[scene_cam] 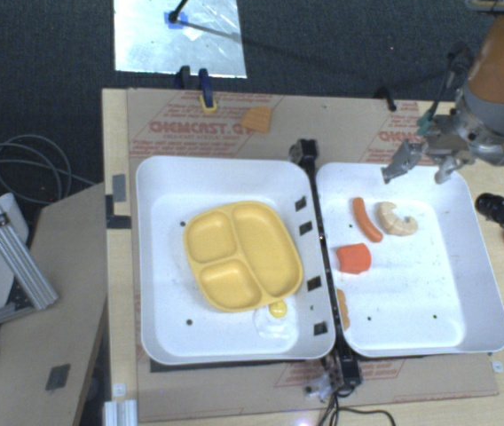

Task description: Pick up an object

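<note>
My gripper [422, 165] hangs open above the far edge of the right bin [474, 264], its two fingers spread with nothing between them. In that bin lie an orange hot dog [366, 218], a pale beige shrimp [397, 218] just right of it, and a red-orange block [354, 257] below them. The gripper sits up and to the right of the shrimp, apart from every object. A small orange piece [342, 309] rests at the bin's left wall.
The left bin [159, 238] holds a yellow three-compartment plate [242, 255] and a fried egg [275, 318] near its front. A black divider with clips [314, 229] runs between the bins. Cardboard lies under both.
</note>
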Robot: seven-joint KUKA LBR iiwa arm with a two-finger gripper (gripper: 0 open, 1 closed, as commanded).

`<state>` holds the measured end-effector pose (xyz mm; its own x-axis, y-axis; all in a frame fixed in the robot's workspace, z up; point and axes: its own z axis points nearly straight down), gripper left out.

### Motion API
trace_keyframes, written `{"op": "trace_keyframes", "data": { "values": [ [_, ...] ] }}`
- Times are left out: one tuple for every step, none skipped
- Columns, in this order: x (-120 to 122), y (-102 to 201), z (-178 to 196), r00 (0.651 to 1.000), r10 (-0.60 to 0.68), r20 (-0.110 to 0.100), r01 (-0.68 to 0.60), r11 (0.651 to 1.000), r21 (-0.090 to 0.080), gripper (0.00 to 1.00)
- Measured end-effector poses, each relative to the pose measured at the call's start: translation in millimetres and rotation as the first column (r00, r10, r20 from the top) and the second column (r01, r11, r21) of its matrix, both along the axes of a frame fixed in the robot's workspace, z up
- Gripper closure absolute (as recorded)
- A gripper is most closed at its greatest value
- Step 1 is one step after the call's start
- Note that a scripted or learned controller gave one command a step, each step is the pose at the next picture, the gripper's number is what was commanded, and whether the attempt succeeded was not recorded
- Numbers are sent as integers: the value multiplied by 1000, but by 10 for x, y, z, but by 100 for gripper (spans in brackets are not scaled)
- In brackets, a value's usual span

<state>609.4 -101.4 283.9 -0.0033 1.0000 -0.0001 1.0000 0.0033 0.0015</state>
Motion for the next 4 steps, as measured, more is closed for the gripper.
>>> {"op": "trace_keyframes", "data": {
  "values": [
    [-554,-183,-858,1000,-5,-11,5,1000,1,0],
    [-245,-207,-2042,1000,-1,1,1,1000,-1,0],
    [-233,-212,-1882,1000,-2,4,2,1000,-1,100],
    [-235,-212,-1887,1000,-2,3,2,1000,-1,0]
  ]
}}
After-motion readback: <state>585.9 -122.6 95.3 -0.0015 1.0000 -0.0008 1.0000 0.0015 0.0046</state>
